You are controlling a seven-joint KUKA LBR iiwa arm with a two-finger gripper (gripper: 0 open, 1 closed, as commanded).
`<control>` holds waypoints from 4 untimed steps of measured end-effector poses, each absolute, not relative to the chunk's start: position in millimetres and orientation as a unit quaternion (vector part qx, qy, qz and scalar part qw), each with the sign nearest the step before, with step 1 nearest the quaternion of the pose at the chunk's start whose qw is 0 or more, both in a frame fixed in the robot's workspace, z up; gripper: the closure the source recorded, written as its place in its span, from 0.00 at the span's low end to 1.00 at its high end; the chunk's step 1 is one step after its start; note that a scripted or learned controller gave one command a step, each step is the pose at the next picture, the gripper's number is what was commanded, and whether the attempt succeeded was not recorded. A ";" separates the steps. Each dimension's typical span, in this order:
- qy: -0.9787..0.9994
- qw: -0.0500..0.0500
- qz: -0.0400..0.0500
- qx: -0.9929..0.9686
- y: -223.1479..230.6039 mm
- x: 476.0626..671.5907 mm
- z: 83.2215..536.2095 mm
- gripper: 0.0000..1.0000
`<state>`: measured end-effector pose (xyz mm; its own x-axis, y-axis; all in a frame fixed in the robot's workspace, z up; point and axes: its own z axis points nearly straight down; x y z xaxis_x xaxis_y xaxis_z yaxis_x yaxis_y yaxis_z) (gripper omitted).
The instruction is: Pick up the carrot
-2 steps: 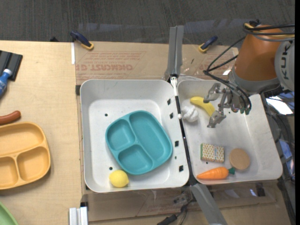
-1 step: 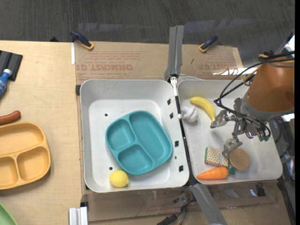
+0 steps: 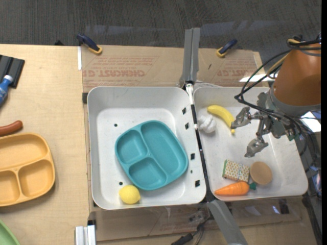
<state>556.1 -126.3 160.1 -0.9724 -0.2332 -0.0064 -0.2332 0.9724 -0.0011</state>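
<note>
The orange carrot [image 3: 233, 189] with a green stem end lies along the front wall of the right bin [image 3: 286, 190]. My gripper [image 3: 249, 133] hangs over the middle of that bin, well behind the carrot, its two metal fingers spread apart with nothing between them. One fingertip [image 3: 239, 118] is close to the banana [image 3: 221, 115], the other fingertip [image 3: 254, 148] is just above the round brown disc [image 3: 261, 173].
A patterned small box [image 3: 235, 170] sits right behind the carrot, touching the brown disc. A white crumpled object [image 3: 206, 124] lies at the right bin's left wall. The left bin [image 3: 102, 137] holds a teal divided plate [image 3: 150, 154] and a lemon [image 3: 129, 194].
</note>
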 end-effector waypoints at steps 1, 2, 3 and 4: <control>0.977 0.003 0.000 -0.215 -153.1 642.5 126.4 0.00; 0.903 0.001 0.002 -0.430 -153.6 612.6 92.4 0.00; 0.870 0.004 0.000 -0.492 -152.4 644.6 173.3 0.00; 0.785 0.003 0.001 -0.619 -155.3 659.6 92.8 0.00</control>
<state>659.6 -155.3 92.8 -0.2329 -0.9725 -0.0052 -0.9725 0.2329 -0.0023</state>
